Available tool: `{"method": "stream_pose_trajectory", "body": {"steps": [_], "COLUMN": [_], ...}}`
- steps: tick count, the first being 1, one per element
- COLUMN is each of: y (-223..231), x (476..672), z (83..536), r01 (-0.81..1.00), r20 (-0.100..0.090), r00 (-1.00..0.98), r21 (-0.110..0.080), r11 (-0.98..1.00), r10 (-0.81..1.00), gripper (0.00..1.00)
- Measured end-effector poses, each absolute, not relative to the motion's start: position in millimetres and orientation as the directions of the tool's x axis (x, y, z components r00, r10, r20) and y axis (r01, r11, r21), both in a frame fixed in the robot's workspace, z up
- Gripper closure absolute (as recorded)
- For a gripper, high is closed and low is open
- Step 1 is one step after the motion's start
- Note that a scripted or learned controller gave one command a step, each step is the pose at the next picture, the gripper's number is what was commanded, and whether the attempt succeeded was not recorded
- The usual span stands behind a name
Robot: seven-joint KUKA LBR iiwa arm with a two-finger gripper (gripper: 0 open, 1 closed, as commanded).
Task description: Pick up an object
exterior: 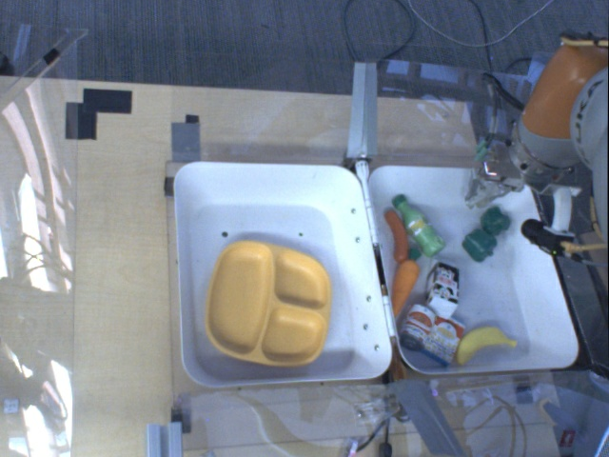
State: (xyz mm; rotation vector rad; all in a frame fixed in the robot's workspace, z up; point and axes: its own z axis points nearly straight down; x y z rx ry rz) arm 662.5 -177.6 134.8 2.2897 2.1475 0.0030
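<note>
A yellow divided plate [269, 302] fills my left bin [190, 255]. In the right bin [542, 303] lie a carrot [404, 286], green bottle [419, 227], banana [483, 343] and green dumbbell [486, 233]. My pincer [490, 184] hovers just above the dumbbell; whether it's open, I cannot tell.

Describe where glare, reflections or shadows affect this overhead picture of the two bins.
Camera view: pale streaky reflections wash the wooden bench on the left; the yellow compartment tray throws a soft shadow in the left white bin; the metal two-finger gripper looks slightly blurred.
</note>
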Motion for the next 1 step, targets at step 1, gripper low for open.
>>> {"method": "stream_pose_trajectory", "body": {"steps": [1], "y": [-145.9], "x": [653.8], "z": [218.6], "r01": [0.948], "r20": [0.000], "r00": [0.317], "r21": [0.002], "r11": [-0.317], "r10": [0.948], "gripper": [1.00]}}
